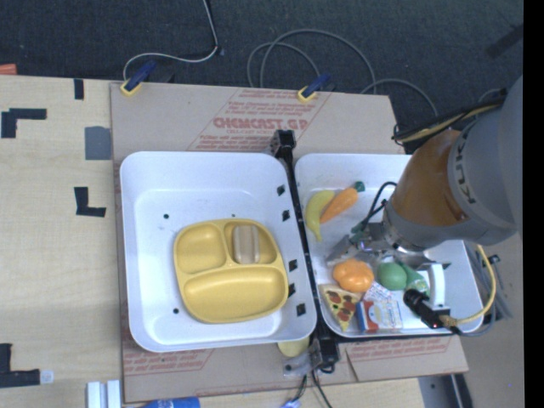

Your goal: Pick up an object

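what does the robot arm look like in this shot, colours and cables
The arm is a thick, rounded grey cylinder with dark lettering on its side, and a broad orange band above the wrist. Below that sits a darker metal gripper assembly. A black cable and a yellow cable loop near it.

- Two white bins: my left bin (144, 228), my right bin (340, 167)
- One yellow divided plate (229, 270)
- One carrot (340, 203)
- One orange (353, 274)
- One green ball (393, 275)
- One pizza slice (342, 304)
- One banana (317, 211)

bench (51, 253) | cardboard sheet (246, 117) on it | two white bins (140, 185) side by side on cardboard
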Controlling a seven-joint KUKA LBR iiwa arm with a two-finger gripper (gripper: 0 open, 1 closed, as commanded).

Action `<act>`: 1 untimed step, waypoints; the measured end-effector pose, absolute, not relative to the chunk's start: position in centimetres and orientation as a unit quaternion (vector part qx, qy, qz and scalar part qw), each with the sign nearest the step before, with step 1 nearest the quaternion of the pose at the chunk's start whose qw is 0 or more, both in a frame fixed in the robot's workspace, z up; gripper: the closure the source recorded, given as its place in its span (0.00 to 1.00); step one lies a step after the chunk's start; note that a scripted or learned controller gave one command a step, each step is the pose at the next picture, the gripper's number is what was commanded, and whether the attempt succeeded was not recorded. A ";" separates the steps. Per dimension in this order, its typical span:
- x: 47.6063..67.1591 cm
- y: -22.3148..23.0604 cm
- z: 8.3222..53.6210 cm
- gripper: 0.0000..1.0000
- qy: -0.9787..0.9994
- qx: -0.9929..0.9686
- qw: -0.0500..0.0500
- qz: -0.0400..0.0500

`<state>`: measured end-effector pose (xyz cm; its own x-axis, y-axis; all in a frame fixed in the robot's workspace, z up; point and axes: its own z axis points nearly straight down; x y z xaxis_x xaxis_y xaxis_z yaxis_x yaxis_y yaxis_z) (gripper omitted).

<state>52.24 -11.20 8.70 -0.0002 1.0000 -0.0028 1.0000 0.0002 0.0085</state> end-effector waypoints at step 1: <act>49.6 -10.0 8.7 0.00 0.707 0.707 0.006 0.002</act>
<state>49.60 -9.95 8.74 0.0001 1.0000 -0.0051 0.9999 -0.0001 0.0120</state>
